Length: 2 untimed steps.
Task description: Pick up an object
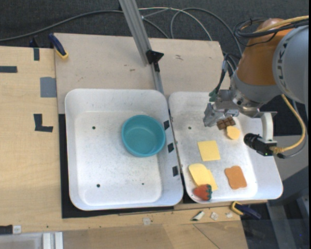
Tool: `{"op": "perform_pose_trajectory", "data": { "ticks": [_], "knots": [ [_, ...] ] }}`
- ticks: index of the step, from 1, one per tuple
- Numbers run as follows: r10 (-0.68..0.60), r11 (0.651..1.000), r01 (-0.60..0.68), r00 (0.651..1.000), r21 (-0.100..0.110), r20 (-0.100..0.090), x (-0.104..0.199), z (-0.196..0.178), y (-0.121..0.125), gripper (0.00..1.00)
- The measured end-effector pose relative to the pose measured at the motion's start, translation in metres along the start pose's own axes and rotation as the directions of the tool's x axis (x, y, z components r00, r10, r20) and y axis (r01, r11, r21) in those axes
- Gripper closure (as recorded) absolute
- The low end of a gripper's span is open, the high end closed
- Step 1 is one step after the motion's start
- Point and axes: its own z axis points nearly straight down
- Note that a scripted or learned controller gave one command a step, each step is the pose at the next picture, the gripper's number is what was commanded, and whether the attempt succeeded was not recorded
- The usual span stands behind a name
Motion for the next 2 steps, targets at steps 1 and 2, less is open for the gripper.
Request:
{"op": "perform_pose_trajectory", "data": {
  "ticks": [1,2],
  "knots": [
    [-0.001,1.0,0.001,1.0,0.0,0.0,0.056,-0.01,0.008,1.0],
    [-0.001,1.0,0.001,1.0,0.001,0.001,0.11,-0.002,0.025,1.0]
  ]
}}
